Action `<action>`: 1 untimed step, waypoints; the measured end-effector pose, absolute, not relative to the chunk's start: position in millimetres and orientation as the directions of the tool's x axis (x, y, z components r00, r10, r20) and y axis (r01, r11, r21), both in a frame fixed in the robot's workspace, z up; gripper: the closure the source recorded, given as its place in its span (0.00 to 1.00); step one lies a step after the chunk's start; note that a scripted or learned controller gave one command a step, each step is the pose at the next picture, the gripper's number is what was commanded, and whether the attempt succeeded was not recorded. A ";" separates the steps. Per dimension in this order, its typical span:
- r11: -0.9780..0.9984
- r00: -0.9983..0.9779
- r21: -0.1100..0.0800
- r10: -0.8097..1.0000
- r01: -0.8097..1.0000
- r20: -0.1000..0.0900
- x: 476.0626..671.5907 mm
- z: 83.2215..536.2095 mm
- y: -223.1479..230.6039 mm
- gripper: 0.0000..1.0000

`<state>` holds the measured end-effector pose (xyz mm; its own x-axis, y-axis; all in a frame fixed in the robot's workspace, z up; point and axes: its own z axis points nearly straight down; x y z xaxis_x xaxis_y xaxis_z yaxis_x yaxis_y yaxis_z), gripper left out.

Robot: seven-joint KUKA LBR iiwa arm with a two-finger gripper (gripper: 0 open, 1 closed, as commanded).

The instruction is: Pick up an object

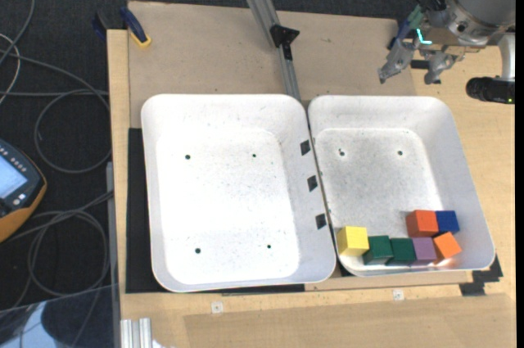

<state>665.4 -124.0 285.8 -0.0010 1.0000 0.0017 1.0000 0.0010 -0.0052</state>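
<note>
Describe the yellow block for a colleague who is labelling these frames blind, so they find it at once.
Start at the right bin and look along its near edge, where small blocks cluster. The yellow block is the leftmost, beside a dark green block, and the only yellow one.

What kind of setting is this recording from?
Most likely a robotics lab bench for bin-picking trials: two shallow white plastic bins sit on a wooden board, small coloured blocks are clustered in the right bin's near corner, and loose black cables trail over dark carpet.

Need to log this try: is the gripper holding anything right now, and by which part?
Nothing is held. The gripper hangs open above the right bin's far rim; the blocks lie in its near corner.
</note>
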 end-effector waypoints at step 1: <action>0.002 -0.002 -0.002 1.000 1.000 0.000 666.0 288.3 -124.2 0.00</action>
<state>666.0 -124.2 288.3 -0.0018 1.0000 -0.0002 1.0000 0.0018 -0.0017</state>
